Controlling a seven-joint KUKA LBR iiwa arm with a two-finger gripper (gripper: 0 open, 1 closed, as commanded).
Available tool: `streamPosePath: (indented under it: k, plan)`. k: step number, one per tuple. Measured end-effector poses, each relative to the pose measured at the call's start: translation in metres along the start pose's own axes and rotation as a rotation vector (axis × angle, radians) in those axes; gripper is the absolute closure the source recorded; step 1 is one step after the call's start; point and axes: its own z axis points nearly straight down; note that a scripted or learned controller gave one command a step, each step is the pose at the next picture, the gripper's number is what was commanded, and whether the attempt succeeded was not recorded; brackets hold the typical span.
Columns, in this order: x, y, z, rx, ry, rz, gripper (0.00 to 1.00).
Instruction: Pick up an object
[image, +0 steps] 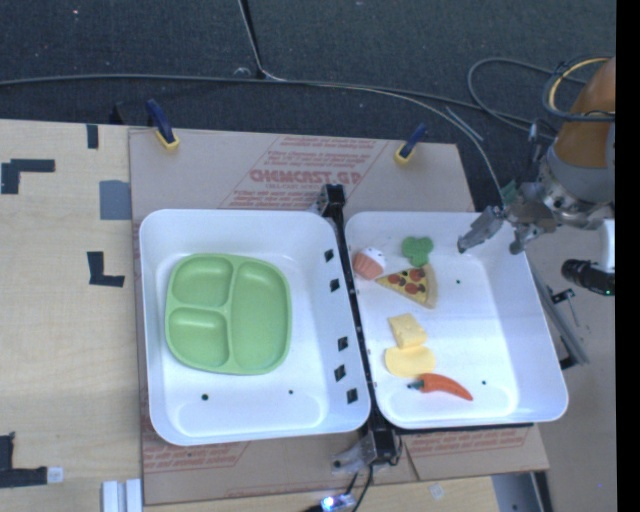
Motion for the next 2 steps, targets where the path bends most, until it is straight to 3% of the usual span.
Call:
streamPosePath:
  k: [1,2]
  plan:
    - [0.001,0.003,-0.01,-0.015,-0.004,-0.004,0.0]
    - [0.005,0.004,0.055,-0.009,-0.003,-0.005,0.0]
